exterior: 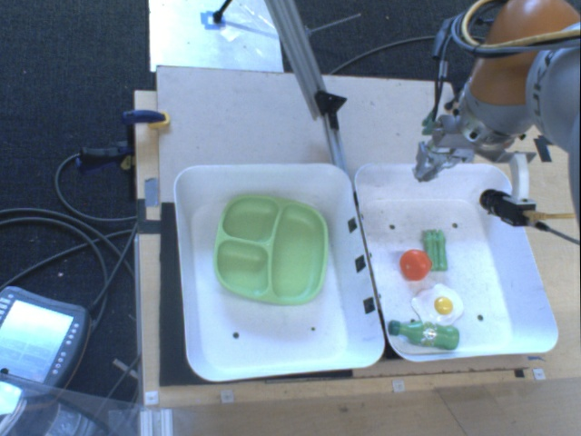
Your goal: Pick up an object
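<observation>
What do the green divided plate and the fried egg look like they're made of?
The green divided plate looks like molded plastic, matte, uniformly pale green with soft rounded compartment edges. The fried egg seems a plastic or rubber toy: a flat white with a glossy yellow yolk. Which of the two is hard to tell.

Right bin (517, 271): toys are crowding the lower middle — red ball (415, 264) touching the green ridged piece (436, 249), fried egg (440, 306) just below, green bottle (425, 334) lying along the near wall. Bare floor is showing across the upper half and right side. Gripper (428, 166) is hanging over the far rim. Left bin (195, 334): green divided plate (271, 249) is taking the centre, margins open all round. Slanted metal pole (304, 57) is crossing above the bench.
</observation>
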`<state>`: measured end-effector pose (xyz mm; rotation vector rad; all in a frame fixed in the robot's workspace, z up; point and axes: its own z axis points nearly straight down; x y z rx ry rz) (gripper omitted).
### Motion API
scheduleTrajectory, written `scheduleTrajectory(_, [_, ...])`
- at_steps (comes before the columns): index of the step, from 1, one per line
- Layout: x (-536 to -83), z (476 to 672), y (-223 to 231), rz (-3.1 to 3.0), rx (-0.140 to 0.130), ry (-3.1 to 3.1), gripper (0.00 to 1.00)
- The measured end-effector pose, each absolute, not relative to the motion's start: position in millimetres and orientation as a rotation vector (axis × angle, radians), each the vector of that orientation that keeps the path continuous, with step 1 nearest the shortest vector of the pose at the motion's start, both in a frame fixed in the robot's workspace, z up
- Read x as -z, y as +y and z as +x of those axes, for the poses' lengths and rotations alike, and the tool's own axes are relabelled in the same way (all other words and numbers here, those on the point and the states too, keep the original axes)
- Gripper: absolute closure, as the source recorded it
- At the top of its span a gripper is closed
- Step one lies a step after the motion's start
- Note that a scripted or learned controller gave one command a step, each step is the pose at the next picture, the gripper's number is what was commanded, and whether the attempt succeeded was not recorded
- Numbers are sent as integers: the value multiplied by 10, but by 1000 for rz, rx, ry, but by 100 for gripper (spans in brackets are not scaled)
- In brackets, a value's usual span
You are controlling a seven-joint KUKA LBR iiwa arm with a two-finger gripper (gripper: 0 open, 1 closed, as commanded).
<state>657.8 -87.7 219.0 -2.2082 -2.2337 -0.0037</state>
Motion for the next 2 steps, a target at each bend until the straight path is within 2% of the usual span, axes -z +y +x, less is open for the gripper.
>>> scheduleTrajectory(1, [-2316,6572,-300,-2208,6,-2235,100])
scheduleTrajectory(2, [-2279,6481,332,-2206,4,-2233,100])
